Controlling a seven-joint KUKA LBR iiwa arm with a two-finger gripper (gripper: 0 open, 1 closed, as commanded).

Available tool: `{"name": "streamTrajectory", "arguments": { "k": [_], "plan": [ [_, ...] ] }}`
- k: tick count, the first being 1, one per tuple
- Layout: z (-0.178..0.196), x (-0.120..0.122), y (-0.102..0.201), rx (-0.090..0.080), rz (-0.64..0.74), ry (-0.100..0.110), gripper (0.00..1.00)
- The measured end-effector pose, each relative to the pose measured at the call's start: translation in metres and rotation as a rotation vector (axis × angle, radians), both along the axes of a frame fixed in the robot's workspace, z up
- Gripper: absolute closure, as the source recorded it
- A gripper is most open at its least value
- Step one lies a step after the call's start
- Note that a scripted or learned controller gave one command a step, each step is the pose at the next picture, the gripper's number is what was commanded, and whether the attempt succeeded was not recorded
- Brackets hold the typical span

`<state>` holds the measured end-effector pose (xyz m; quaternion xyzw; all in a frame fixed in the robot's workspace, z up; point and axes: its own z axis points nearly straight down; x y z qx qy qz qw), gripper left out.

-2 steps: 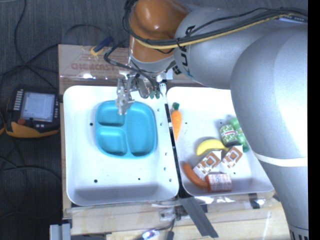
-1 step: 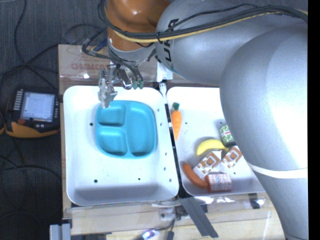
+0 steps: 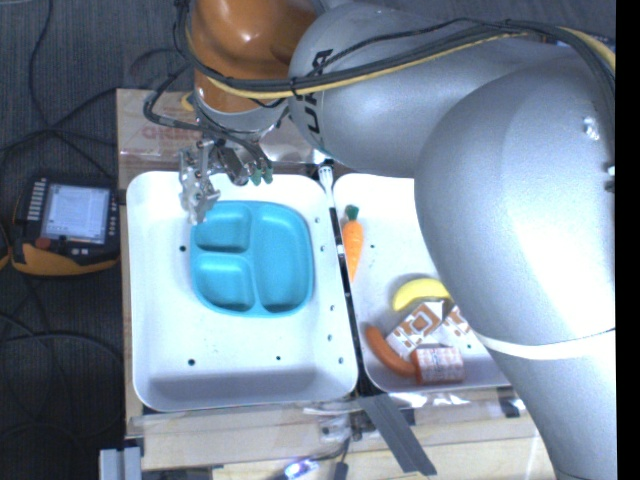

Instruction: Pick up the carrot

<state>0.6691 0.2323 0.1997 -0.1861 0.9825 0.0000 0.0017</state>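
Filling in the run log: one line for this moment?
gripper over left bin, at blue tray corner | carrot in right bin, untouched | holding nothing

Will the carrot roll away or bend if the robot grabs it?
The carrot looks round and tapered, so a nudge would probably roll it in a curve. It seems like stiff, smooth plastic, so likely no bending, though it might slip. It looks small, probably light.

Arm [image 3: 500,168]: large rounded silver-grey housings are showing a smooth, glossy finish. A domed orange band [image 3: 245,23] is capping the wrist section. Black and yellow cables [image 3: 420,48] are running along the casing toward the wrist — dark lettering is showing on the grey shell beside the band, partly hidden. Gripper [image 3: 215,178]: bare metal fingers, small teal fittings beside them.
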Motion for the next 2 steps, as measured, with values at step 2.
{"name": "streamTrajectory", "arguments": {
  "k": [2],
  "plan": [
    [0.002,-0.015,0.001,0.000,0.186,0.000,1.00]
  ]
}}
